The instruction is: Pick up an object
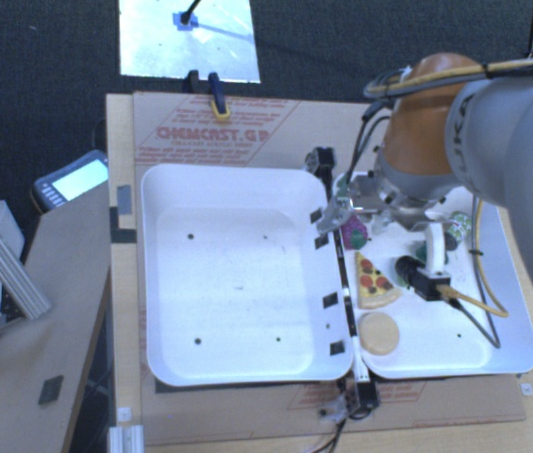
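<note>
Two white bins sit side by side on a cardboard sheet (214,132) on the table (115,149). All loose items are in the right bin (509,343); the left bin (238,281) is next to it, their rims touching along the middle. Grey arm (511,130) with orange band (426,111) comes in from the right and reaches over the far half of the right bin. The end effector (351,208) is low at the right bin's far-left corner, close to the shared rim; can't tell if it is spread or pressed together, and nothing is visibly held in it. A purple object (355,227) lies directly beneath or just beside the end effector; contact unclear. The pizza slice (374,281) lies flat near the right bin's left edge, about mid-length, just nearer than the purple object. The tan disc (378,333) lies flat just nearer than the pizza slice, toward the near-left corner, almost touching the slice. A green object (433,246) is in the middle of the right bin, partly hidden by the arm. A green-and-white item (458,225) is further toward the far-right side, shape too small to tell. A yellow-black clamp (219,102) sits at the far edge of the cardboard.
</note>
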You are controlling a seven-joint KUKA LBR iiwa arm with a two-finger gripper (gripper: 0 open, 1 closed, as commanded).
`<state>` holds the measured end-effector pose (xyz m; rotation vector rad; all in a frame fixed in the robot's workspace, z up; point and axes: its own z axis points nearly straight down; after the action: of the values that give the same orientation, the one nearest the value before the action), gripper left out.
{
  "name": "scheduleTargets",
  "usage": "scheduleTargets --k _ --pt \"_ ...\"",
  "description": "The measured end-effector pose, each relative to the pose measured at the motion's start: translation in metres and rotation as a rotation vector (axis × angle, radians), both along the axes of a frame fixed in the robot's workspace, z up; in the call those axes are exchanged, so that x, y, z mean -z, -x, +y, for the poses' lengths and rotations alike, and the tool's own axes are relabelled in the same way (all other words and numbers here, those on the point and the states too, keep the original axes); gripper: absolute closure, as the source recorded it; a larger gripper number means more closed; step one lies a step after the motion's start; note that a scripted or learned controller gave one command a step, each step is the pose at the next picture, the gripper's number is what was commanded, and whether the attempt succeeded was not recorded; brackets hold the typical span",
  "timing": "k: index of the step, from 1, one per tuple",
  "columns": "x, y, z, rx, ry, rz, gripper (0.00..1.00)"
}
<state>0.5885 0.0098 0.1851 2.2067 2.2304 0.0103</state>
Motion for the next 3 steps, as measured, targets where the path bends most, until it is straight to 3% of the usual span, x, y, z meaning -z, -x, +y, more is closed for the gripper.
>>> scheduleTargets --k 1,2,3 --pt "-0.01 0.003 -0.004 0.006 0.001 0.004 1.0" --pt "-0.12 0.066 -0.005 0.006 0.0 -0.003 1.0" --pt "-0.242 0.087 0.036 0.0 -0.002 -0.008 1.0"
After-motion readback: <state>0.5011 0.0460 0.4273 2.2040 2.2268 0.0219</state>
